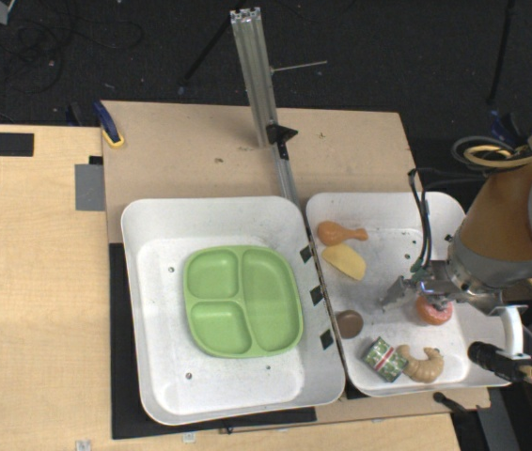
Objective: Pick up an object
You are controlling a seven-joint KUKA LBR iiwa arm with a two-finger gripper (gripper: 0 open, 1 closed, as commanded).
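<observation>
A tan bench [341, 148] on a black floor bears two glossy white bins. The left bin [153, 242] holds a smooth green three-part plate [243, 301]. In the right bin [383, 219], my pincer [426, 289] sits at three o'clock; its gap I cannot tell. A round red toy [435, 312] touches it at six.

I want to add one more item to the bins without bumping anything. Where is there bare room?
Left bin: bare floor all round the green plate, widest along its left and front. Right bin: a bare strip at the back, behind the orange piece. Its front is crowded: yellow piece, brown disc, green packet, tan piece, red item under the gripper.
</observation>
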